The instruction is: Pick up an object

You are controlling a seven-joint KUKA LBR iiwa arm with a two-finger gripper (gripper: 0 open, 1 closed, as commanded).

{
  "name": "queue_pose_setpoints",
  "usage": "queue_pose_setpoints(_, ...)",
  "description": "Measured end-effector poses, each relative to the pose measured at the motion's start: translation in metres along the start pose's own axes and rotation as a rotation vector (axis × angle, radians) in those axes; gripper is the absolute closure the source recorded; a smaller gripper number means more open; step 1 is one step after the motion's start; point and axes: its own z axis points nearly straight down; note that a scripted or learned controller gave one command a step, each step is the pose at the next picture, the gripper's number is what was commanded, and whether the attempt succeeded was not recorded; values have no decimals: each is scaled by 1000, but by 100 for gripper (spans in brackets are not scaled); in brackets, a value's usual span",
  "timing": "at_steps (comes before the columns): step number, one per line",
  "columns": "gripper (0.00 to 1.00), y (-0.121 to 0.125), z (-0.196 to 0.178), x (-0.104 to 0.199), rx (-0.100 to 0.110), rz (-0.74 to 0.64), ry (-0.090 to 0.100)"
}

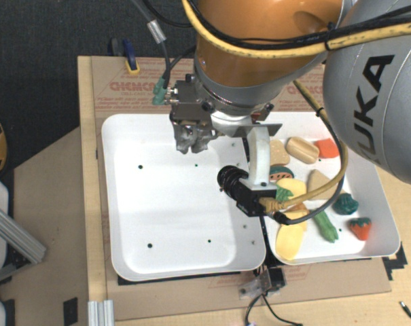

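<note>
Toys crowd right bin; tool over left bin.

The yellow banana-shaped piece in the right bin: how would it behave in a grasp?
The yellow banana-shaped piece looks like smooth moulded plastic, so probably stiff, light and rather slippery. Its curved, tapering form may slide out of a two-finger pinch. It lies against the green piece, which may shift too.

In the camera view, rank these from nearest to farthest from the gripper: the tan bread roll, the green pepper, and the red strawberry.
Measured from the gripper, which sits over the left bin:
1. Bread roll, at the back of the right bin, level with the gripper.
2. Green pepper, lower in the right bin, toward its front.
3. Strawberry, at the right bin's front right corner.
</note>
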Motion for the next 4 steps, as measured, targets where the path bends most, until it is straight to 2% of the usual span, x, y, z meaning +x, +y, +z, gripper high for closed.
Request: queue_pose_setpoints(4, 100, 1, -41, 3, -9, -5, 4)
